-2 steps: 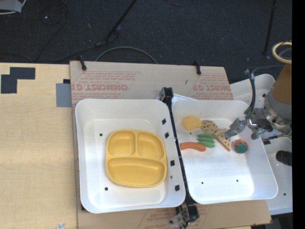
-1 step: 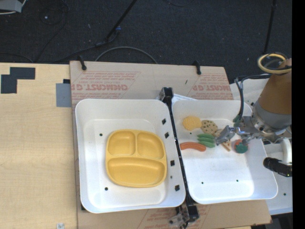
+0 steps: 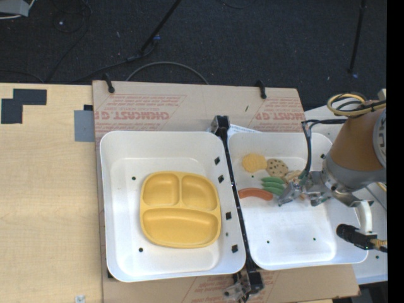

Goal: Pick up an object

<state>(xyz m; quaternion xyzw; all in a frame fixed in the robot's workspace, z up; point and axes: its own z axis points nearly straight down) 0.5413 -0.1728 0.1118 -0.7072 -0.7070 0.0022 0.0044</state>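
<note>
The right bin point(image 3: 297, 248) holds a cluster of small toy foods near its far middle: a yellow round piece point(image 3: 254, 163), a brown cookie point(image 3: 276, 166), a green bean-like piece point(image 3: 273, 185) and an orange-red sausage point(image 3: 255, 194). My gripper point(image 3: 295, 192) is low in the right bin, just right of the green piece and the sausage, reaching in from the right. A small tan piece point(image 3: 292, 177) lies just behind it. Nothing visibly sits between its tips.
The left bin point(image 3: 120, 232) holds a yellow divided plate point(image 3: 180, 208). A black divider point(image 3: 230, 201) runs between the bins. The grey arm with its orange band point(image 3: 356, 150) hangs over the right bin's right edge. Cables point(image 3: 347, 103) loop at the far right.
</note>
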